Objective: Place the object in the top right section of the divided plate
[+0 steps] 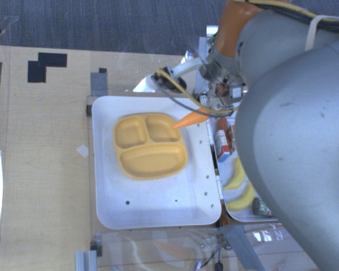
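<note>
The carrot is orange and tapered, its tip over the plate at 2 o'clock. Its thick end sits under the gripper. Finger state cannot be determined.

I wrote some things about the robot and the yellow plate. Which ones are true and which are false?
1. The divided plate is yellow. True.
2. The plate sits in the right bin. False: it sits in the left bin.
3. A carrot points its tip at the plate's top right section. True.
4. The carrot lies flat in the plate's big bottom section. False: it is up by the plate's top right edge, below the claw.
5. Bananas lie in the right bin. True.
6. The plate has five sections. False: it has three.
</note>
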